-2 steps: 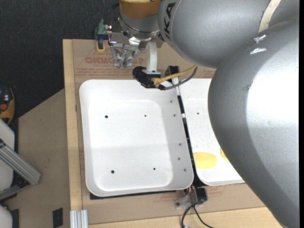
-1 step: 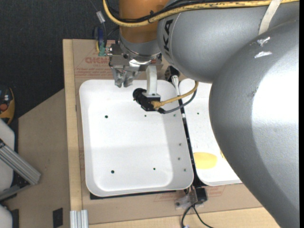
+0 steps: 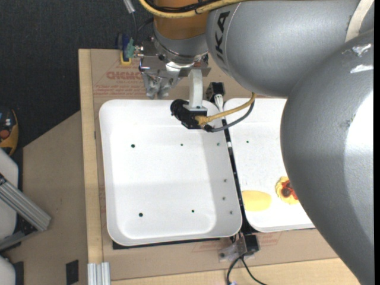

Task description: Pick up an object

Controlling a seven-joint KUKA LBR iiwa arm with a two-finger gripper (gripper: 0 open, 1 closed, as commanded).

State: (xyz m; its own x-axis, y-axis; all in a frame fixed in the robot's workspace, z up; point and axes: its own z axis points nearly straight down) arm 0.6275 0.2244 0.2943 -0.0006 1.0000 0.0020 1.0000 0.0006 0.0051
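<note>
We see the arm [image 3: 285, 46] reaching over the two white bins on the table [image 3: 89, 159]. We take the left bin [image 3: 119, 218] as our landmark. The gripper [image 3: 159, 83] hangs at the far edge of the left bin, just over its back rim near the far left corner, and it seems to be raised and not down inside the bin. Its end is small and partly in shadow, so we cannot tell whether the jaws are open or closed, and we see no object between them.

The things that could be picked lie in the right bin [image 3: 267, 221], which touches the left bin along its right side. A yellow object [image 3: 256, 200] rests close to the near corner of the right bin, just beside the wall it shares with the left bin. A little farther from the left bin lies a small orange and red object [image 3: 285, 189], half hidden by the big grey body of the arm. What we see of the floor of the left bin carries a few dark dots [image 3: 133, 146], which look like marks on the bin itself.

In our judgement the picking step is not yet done. The arm is between tries or is choosing a place. The next move, we think, asks the gripper to travel from the far edge of the left bin across to the right bin, to stop over the yellow object, and to come down with the jaws apart before closing. The shared wall stands very near this object, so one jaw could hit it.
</note>
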